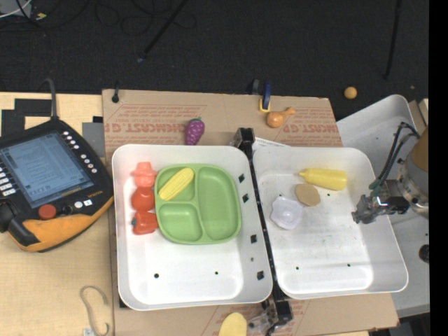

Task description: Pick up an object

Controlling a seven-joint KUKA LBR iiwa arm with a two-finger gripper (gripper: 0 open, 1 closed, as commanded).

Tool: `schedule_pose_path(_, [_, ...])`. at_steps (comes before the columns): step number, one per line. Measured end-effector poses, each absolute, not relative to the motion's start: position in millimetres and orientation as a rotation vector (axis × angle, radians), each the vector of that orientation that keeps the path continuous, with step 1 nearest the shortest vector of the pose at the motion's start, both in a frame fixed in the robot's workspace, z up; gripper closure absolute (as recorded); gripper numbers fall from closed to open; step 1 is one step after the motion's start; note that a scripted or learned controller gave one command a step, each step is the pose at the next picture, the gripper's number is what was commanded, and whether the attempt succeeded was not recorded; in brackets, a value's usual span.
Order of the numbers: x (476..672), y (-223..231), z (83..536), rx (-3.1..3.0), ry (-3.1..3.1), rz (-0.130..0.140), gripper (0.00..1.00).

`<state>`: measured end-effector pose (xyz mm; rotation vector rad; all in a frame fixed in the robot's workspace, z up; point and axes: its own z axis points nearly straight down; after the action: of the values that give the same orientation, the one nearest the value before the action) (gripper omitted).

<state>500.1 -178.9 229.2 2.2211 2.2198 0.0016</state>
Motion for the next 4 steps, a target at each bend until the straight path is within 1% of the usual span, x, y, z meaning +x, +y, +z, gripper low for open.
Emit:
schedule_pose_path(1, [497.6, -118, 235, 2.219, 2.229, 0.001, 1.0])
schedule_pose_path(2, [495.7, -61, 219, 2.221, 2.229, -0.002, 1.0])
schedule_pose_path(3, [502.6, -58, 237, 2.223, 2.223, -0.001, 1.0])
schedule_pose_path(4, [497.8, -57, 234, 2.227, 2.221, -0.003, 1.0])
